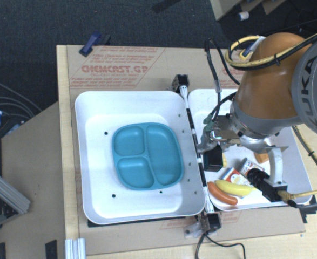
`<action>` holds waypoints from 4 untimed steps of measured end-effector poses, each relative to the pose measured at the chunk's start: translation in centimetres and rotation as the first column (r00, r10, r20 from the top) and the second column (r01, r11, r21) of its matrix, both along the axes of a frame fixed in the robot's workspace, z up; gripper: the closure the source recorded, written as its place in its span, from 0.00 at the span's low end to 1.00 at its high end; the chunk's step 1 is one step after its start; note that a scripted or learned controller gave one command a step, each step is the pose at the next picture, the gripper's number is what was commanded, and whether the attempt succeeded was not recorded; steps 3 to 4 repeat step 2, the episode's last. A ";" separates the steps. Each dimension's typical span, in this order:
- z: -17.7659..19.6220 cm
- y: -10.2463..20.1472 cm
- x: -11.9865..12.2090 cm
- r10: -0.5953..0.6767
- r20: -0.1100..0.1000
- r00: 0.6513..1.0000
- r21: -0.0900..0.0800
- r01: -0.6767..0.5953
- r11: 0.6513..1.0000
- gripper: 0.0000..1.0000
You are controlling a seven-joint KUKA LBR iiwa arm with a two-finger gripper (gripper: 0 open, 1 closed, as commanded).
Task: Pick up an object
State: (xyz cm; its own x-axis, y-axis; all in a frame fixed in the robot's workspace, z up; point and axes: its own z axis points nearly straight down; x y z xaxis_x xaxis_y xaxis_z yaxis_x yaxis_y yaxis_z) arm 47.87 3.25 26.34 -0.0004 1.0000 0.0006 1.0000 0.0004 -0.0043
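Banana (236, 188) and sausage (223, 197) near tool (213, 144), apart

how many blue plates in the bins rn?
1. The blue plate lies mid left bin, as viewed. The arm covers much of the right bin, so another could be hidden there.

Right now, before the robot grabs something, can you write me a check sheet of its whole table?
Surface: brown bench with red print, bearing the left bin and the right bin.
Job's things: banana and red sausage in the right bin; blue divided plate in the left bin.
Clutter: blue object at the bench's far edge.
Claw: claw above the right bin's left side.
Cables: black cables on the floor, left.
Surroundings: dark carpet.
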 end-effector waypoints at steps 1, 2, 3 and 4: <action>-0.7 -5.8 0.0 -0.002 0.001 1.000 0.000 0.002 1.000 1.00; -0.1 -6.1 0.0 -0.001 0.004 1.000 0.000 0.001 1.000 1.00; -0.1 -6.1 0.0 -0.001 0.004 1.000 0.000 0.001 1.000 1.00; -0.1 -6.1 0.0 -0.001 0.004 1.000 0.000 0.001 1.000 1.00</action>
